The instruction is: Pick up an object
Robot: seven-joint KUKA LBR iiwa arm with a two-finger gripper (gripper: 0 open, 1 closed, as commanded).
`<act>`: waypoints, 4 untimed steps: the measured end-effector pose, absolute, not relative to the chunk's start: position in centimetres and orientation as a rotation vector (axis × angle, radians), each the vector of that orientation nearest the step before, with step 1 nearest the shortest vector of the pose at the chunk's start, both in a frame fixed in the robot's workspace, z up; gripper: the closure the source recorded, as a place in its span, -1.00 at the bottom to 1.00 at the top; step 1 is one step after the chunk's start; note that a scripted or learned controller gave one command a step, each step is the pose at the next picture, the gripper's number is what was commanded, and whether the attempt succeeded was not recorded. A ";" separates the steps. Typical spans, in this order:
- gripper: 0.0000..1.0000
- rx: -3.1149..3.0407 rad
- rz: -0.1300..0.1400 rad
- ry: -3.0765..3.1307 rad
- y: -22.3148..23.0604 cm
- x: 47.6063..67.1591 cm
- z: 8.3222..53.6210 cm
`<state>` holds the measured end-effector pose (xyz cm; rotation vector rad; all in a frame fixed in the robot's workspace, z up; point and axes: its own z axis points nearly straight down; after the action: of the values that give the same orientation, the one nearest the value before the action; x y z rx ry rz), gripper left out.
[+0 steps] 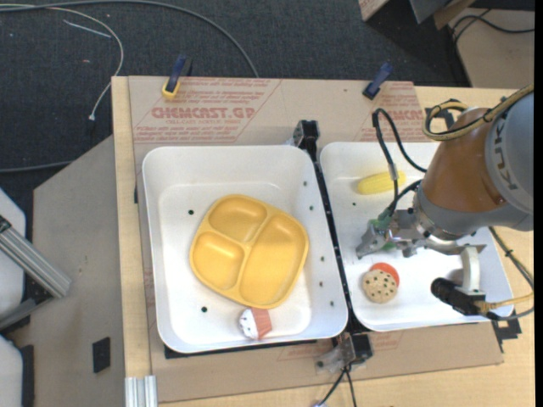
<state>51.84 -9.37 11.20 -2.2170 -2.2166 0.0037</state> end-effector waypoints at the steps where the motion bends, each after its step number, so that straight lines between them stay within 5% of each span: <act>1: -1.00 -2.218 0.003 -2.217 -9.3 51.8 8.4; 2: 1.00 -2.220 -0.003 -2.219 -9.3 51.9 9.6; 4: 1.00 -2.223 -0.006 -2.226 -9.3 53.0 20.6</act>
<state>52.97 -9.26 20.57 -2.2232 -2.2263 -0.0055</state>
